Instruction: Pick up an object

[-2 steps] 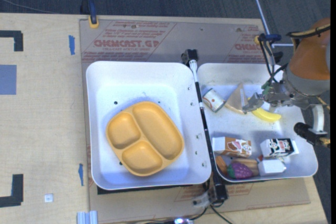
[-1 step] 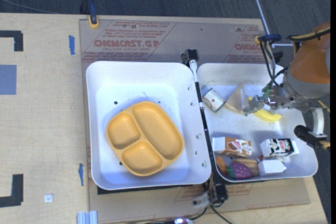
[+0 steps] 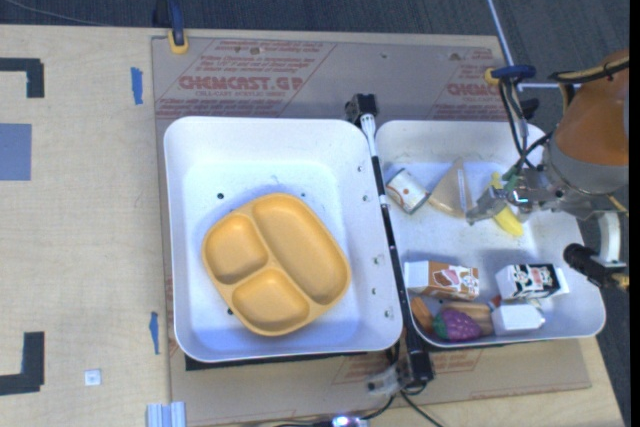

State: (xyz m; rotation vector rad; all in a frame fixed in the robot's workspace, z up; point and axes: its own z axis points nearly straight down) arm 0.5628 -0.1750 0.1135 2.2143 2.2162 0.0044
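Objects lie jumbled in the right bin (image 3: 575, 320): a yellow banana (image 3: 510, 221) beside the gripper (image 3: 497, 205), a milk carton (image 3: 531, 281), purple grapes (image 3: 461, 324) and a snack box (image 3: 444, 278) along the near wall. Whether the gripper's fingers are spread or pressed together cannot be told. Left bin (image 3: 190, 175) holds a yellow divided tray (image 3: 275, 262), with bare white floor around it. Both bins rest on a brown board (image 3: 300, 75) over a pale bench (image 3: 80, 215).
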